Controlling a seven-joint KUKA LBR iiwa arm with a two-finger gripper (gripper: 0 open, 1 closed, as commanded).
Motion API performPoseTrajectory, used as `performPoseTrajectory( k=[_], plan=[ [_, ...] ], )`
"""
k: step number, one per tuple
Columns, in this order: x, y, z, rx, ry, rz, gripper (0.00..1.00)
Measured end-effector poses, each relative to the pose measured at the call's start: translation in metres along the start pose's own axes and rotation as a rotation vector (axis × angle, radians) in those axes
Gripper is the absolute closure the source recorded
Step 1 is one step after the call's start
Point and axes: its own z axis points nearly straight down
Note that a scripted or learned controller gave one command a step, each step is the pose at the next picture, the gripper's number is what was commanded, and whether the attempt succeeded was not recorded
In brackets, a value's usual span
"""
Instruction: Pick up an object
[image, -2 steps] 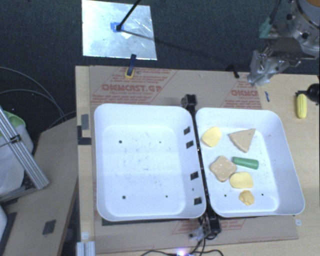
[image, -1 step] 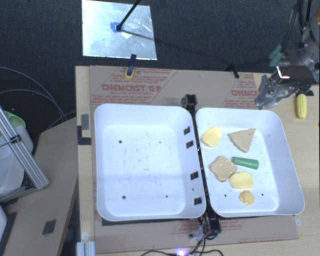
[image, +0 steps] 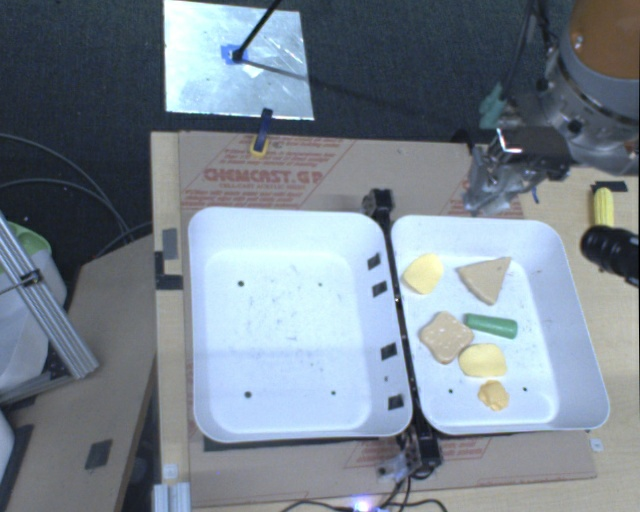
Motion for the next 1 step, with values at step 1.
performPoseTrajectory(
  k=[1],
  plan=[
    [-0.0541, 0.0056, 0.0177, 0.000, -0.002, 0.010, 1.00]
  ],
)
